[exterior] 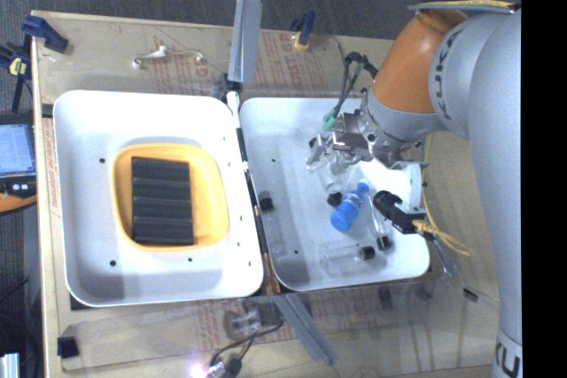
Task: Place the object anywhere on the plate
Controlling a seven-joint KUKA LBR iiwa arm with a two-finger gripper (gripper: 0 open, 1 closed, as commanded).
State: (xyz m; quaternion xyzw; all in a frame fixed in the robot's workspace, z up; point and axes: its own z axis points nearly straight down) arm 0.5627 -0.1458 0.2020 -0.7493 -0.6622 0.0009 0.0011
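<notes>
A small blue bottle-like object [348, 210] is observed lying in the right bin [283, 190]; the end effector [330, 157] state cannot be told.

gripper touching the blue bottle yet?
Cannot tell. In the camera view the gripper sits just above the blue bottle in the right bin; the slanted angle shows neither contact nor gap plainly.

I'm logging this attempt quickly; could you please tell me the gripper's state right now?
Gripper: above the right bin, near the blue object; open or shut cannot be told.
</notes>
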